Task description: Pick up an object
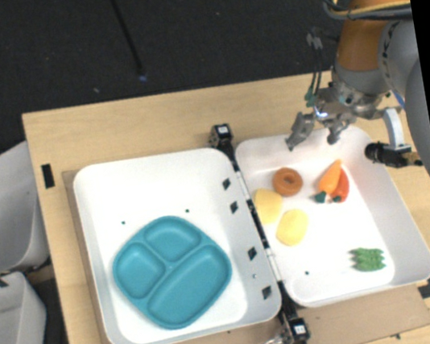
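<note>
Hovering with its two fingers spread apart and gripping nothing, the pincer (316, 132) is hanging over the far edge of the right shallow white plastic bin (392, 215). Resting in the left white bin (98, 227) is a teal three-compartment plastic plate (173, 270). Sitting in the right bin are two pale yellow rounded pieces (280, 216), an orange toy carrot (333, 182), a brown ring-shaped doughnut (288, 181) and a small green leafy piece (368, 259).

Bench (150, 125): pale wood, matt. Two bins (152, 186) (393, 260): white plastic, smooth, slight sheen. Divided plate (173, 270), lower left: teal plastic, smooth. Toy food, right: plastic-looking; doughnut (287, 181) matt brown. Gripper (317, 132), upper right: grey metal.
</note>
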Controlling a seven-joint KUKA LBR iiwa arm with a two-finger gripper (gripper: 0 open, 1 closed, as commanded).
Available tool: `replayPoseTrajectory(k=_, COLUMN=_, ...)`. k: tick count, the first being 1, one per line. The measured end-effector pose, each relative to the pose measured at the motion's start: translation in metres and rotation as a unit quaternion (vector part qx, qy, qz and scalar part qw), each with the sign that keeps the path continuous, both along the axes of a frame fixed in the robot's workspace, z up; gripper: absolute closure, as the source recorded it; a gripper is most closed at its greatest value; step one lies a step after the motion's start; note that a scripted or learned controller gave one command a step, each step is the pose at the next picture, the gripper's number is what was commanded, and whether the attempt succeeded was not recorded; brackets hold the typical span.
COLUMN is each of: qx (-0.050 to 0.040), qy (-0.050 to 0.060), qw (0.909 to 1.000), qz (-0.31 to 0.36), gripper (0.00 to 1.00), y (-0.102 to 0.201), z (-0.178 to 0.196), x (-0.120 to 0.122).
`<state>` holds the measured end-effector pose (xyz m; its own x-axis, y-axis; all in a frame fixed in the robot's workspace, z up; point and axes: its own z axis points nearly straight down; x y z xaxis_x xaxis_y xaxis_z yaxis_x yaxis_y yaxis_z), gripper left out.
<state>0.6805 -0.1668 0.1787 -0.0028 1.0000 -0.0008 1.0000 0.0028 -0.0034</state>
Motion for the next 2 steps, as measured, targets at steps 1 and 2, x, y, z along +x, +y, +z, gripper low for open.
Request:
replayPoseTrajectory(k=1, qx=-0.0007, qy=-0.001, qw=1.0000, qz=-0.001, gripper=0.00, y=-0.006, z=-0.045, x=-0.006)
replayPoseTrajectory(k=2, qx=-0.0008, qy=-0.001, qw=1.0000, qz=-0.001, gripper=0.00, y=-0.007, z=-0.079, x=-0.006)
